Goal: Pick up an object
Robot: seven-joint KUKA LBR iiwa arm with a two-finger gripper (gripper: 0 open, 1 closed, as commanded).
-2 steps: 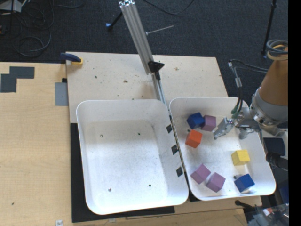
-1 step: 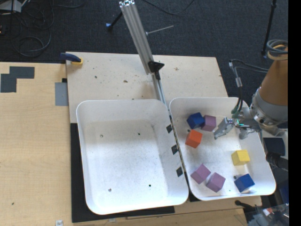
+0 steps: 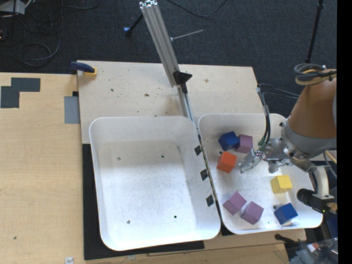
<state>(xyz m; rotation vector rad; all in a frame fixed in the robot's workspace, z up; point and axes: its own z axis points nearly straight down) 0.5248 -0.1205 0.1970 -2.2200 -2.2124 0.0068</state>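
Observation:
In the right bin (image 3: pixel 258 229) lie several small blocks: a blue block (image 3: pixel 229 141) and a purple block (image 3: pixel 245 143) at the back, an orange block (image 3: pixel 226 161) just in front of them, a yellow block (image 3: pixel 281 183) to the right, two purple blocks (image 3: pixel 235 202) (image 3: pixel 252 212) near the front, and a blue block (image 3: pixel 285 213) at the front right. My gripper (image 3: pixel 249 161) hangs over the middle of this bin, just right of the orange block and below the back purple one. Nothing shows between its fingers.
The left bin (image 3: pixel 110 147) stands beside the right one, with black clips along the shared wall (image 3: pixel 202 164). A slanted aluminium pole (image 3: pixel 164 43) rises behind the bins. The arm's orange band (image 3: pixel 313 109) bulks over the right bin's far right side.

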